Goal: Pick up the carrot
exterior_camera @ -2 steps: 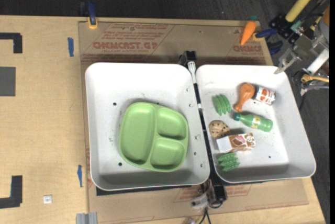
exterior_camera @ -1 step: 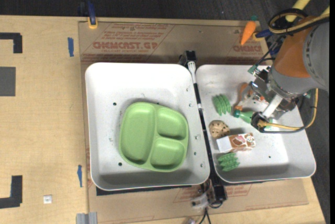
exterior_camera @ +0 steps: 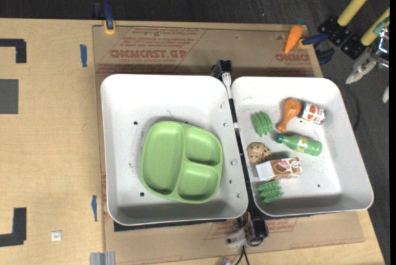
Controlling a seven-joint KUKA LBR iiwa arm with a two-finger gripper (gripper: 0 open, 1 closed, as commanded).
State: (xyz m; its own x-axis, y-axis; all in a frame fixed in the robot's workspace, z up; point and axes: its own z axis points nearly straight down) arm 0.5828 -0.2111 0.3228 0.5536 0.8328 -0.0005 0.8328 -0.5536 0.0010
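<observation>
Nearest the camera, a clip (exterior_camera: 250, 233) sits at the front edge where the two white bins meet on the cardboard-covered counter (exterior_camera: 49, 152). The left bin (exterior_camera: 117, 134) holds a green divided plate (exterior_camera: 181, 161), lying flat in its nearer half. In the right bin (exterior_camera: 346, 158), the closest item is a small bunch of green pods (exterior_camera: 270, 191) near the front wall. Just behind it lies a brown-and-white carton (exterior_camera: 279, 169), with a round speckled cookie (exterior_camera: 257, 151) touching or almost touching its left end. Farther back, a green bottle (exterior_camera: 301, 145) lies on its side, its cap pointing left. A second ridged green piece (exterior_camera: 262, 123) lies left of it, close to the wall shared by the bins. The carrot (exterior_camera: 288, 114) lies in the far half of the right bin, just beyond the bottle: orange, thick at its far end and tapering toward the camera, with the thin tip near the bottle's cap. A red-and-white can (exterior_camera: 313, 113) lies on its side against the carrot's thick end, on the right. Past the bins, another black clip (exterior_camera: 223, 67) joins their far rims, and an orange clamp (exterior_camera: 292, 38) grips the back edge of the cardboard. The end effector (exterior_camera: 370, 65) hangs outside the right bin, beyond its far right corner and well apart from the carrot. It carries nothing visible, and I cannot tell whether it is spread or pressed together.
</observation>
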